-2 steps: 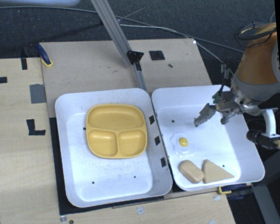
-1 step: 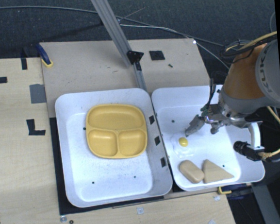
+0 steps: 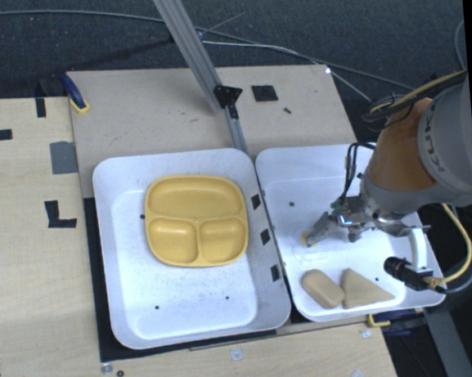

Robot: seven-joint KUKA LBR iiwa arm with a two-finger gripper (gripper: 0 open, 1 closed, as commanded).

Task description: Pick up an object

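Hovering in the right bin (image 3: 300,170), hand (image 3: 316,236) of unclear spread, no legible writing.

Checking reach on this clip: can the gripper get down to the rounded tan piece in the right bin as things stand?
Probably yes. The gripper hangs over the right bin, just above the rounded tan piece, with bare floor between. The wedge-shaped tan piece beside it could crowd one side.
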